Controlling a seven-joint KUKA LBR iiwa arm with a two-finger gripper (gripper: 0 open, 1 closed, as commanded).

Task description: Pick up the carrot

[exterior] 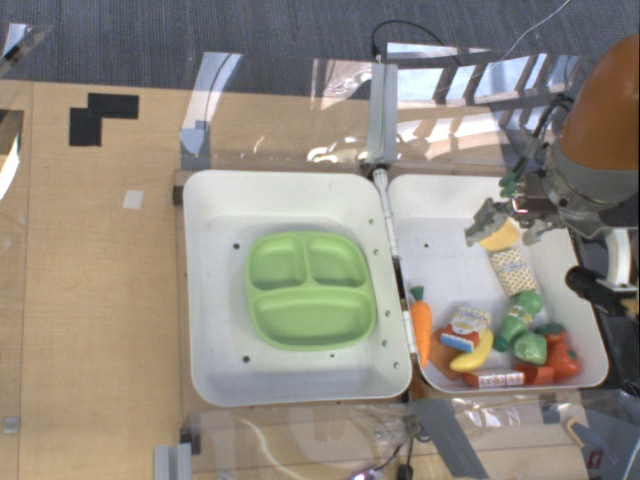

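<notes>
A: Logging from largest down. Sitting on the bench (90,298) are two white bins: the left bin (215,268) is holding a green divided plate (312,290), and the right bin (440,218) is holding the pile of toy food. The arm (605,118) is reaching in from the right, with its orange band showing at the frame's edge.

B: Gripper status?

A: The gripper (508,218) is hovering over the upper part of the right bin, above a yellow wedge (503,236) that looks like cheese. I cannot tell whether it is spread or closed, nor whether it is touching the wedge.

B: And the carrot?

A: The carrot (421,328) is lying against the right bin's left wall, orange body pointing toward the near edge, green top away from it. It is sitting well apart from the gripper, just beside a small carton (468,322) and a banana (474,355). A speckled packet (511,268), green pepper (522,313) and red pieces (560,360) are crowding the near right corner.

B: Step in hand?

A: Judging it as the approach stage; the carrot is not being grasped yet. The next move is calling for travel left and toward the near edge, then a descent with the jaws turned across the carrot's narrow width.

B: Risks?

A: The bin wall is leaving little room on one side; the banana is crowding the other.
</notes>
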